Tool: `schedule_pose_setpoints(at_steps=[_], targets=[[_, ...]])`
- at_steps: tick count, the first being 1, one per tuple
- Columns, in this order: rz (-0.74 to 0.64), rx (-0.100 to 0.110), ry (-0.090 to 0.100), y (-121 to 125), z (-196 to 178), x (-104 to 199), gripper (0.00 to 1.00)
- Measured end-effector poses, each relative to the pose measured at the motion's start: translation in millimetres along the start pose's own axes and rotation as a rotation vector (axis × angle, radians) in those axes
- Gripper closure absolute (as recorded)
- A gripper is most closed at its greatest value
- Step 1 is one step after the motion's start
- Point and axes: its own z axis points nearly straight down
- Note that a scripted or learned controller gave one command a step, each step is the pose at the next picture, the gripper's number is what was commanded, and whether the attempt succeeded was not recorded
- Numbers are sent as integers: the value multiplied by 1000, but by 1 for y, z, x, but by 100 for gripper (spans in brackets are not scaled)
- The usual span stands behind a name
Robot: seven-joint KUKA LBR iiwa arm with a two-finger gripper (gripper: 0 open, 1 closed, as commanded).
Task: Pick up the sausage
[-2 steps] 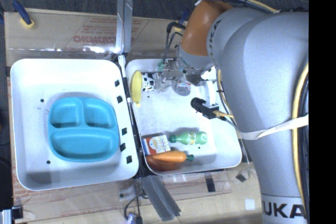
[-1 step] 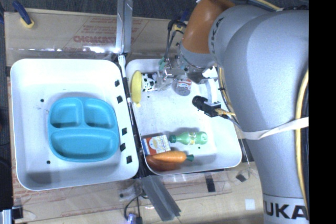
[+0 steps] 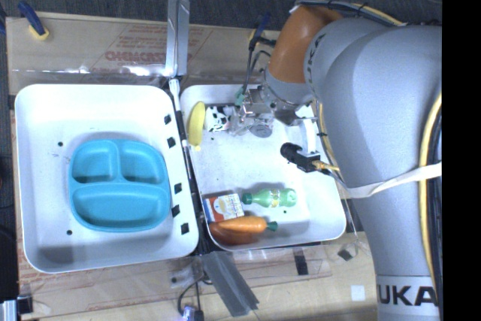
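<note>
A brownish-red sausage lies at the front edge of the right bin, tucked under an orange carrot that partly covers it. My gripper is at the far end of that bin, well away from the sausage, low over the floor. It hangs beside a small black-and-white spotted item. Nothing can be seen held in it.
A yellow banana lies along the right bin's left wall. A green bottle and a red-and-white carton sit just behind the carrot. The left bin holds a blue divided plate. The arm spans the right side.
</note>
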Motion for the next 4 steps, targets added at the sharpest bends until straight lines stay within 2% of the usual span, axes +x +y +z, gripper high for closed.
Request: schedule_pose_setpoints(at_steps=[2, 3, 4], targets=[[-12, 2, -2, 0, -20, 2, 100], [-13, 3, -1, 0, -20, 3, 0], [-20, -8, -12, 1, -3, 11, 0]])
